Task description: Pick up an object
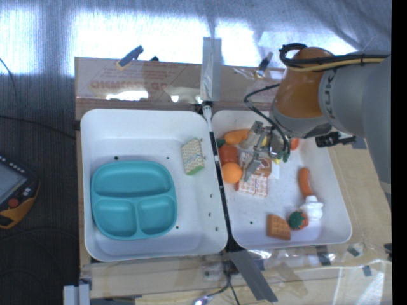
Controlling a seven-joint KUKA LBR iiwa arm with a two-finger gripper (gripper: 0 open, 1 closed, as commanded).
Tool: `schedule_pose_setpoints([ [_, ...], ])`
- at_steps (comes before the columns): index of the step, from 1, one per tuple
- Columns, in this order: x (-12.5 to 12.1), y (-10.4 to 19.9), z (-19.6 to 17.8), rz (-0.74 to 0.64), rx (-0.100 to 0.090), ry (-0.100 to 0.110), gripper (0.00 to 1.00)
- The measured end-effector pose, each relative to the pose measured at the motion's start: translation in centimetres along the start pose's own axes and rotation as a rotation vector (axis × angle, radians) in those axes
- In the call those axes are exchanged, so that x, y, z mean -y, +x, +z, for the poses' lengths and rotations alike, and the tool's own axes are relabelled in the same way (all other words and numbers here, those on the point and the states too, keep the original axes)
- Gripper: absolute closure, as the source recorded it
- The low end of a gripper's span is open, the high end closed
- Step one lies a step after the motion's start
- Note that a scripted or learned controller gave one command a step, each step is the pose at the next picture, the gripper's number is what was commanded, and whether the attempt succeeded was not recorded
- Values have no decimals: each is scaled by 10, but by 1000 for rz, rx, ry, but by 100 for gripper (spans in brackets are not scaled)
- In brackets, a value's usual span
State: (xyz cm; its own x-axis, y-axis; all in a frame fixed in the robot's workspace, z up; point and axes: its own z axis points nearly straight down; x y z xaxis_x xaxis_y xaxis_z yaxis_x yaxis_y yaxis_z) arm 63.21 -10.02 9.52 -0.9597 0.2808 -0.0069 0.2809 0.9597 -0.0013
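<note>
Gripper (pixel 259 150) seen low in right bin (pixel 337 199), near its far-left corner, over cluster of toy food. Finger state cannot be told. Orange ball (pixel 231 172) lies just beside gripper, toward divider-side wall; waffle-patterned block (pixel 254 184) directly below, toward near edge.

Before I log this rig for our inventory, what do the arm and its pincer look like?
The arm is a thick, rounded grey body with a glossy orange band above the wrist. Black cables loop over the orange section and run along the grey link. The pincer is a small metallic grey assembly with thin wires at its base. No lettering is legible on it.
</note>
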Motion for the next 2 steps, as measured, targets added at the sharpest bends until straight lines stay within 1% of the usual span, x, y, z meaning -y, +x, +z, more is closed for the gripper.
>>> schedule_pose_setpoints([
  [1, 13, 49, -2, 80, 19, -6, 0],
  [2, 6, 22, 0, 237, 7, -4, 0],
])
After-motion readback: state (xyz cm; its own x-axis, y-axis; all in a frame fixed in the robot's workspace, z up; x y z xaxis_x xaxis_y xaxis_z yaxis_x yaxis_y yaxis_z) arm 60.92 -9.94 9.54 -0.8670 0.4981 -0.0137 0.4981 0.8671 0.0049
